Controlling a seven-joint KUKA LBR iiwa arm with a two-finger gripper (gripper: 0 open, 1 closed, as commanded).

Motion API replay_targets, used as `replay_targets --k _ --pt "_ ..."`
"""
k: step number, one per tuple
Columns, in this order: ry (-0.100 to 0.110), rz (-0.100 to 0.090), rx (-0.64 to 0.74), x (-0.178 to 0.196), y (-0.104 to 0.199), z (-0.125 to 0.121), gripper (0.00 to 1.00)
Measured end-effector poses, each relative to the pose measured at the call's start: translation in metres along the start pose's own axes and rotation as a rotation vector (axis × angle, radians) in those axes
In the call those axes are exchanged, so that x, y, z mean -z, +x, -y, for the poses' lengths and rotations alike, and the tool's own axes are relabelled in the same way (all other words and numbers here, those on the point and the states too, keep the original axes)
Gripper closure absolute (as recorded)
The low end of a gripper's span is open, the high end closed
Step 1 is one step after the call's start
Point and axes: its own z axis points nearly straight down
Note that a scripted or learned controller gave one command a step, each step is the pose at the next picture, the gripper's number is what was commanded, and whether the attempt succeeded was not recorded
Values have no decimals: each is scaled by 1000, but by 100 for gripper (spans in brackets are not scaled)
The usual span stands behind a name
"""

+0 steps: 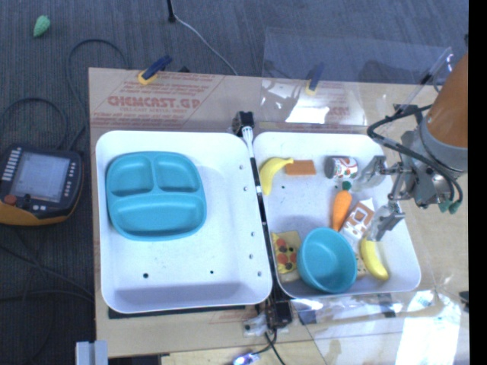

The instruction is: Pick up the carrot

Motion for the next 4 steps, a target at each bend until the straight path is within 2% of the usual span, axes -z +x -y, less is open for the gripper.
replay_targets --k 1,2,3,4 --pt "-5 -14 -79 -144 -67 -21 0" --pt "-2 12 -244 -192 -55 24 0" --pt "3 31 -242 -175 -62 24 100" --pt "3 12 -220 -43 -25 48 100"
